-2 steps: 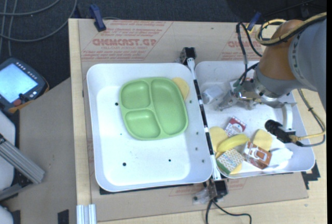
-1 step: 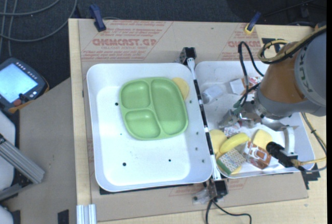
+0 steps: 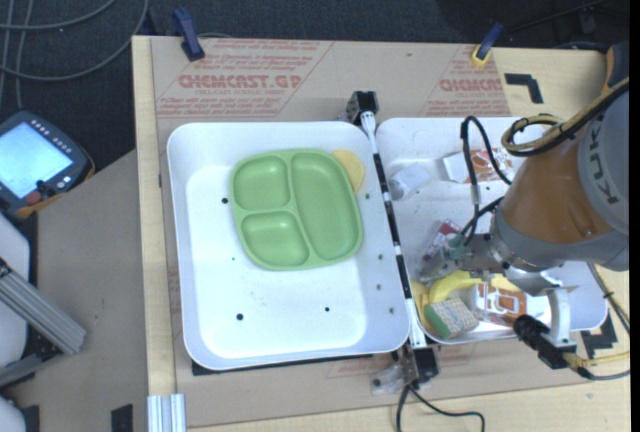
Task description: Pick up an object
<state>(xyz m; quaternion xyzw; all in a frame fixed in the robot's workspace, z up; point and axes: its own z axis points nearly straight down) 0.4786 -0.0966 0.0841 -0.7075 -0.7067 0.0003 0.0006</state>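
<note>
Arm low over the right bin's clutter

The objects for picking lie in the right bin, one of two shallow white bins set side by side on the table. Near its front corner there is one yellow, banana-like piece, and touching it on the near side sits one small pale box with speckled print. Just beside these lies one white packet with orange-red print. Farther back, one white carton with red markings rests against the far wall, and one greyish white lump lies near the divider between the bins. A small dark, tangled item sits in the middle of the bin; what it is cannot be made out.

The arm reaches in from the right, its orange band over the right bin's middle. The pincer hangs just above the yellow piece and beside the dark item; whether its fingers are spread or pressed together cannot be told, and nothing can be seen caught between them.

The left bin holds one green plate with three compartments, lying flat toward the back. One pale yellow round thing peeks out from behind the plate's far right corner, touching it
</note>
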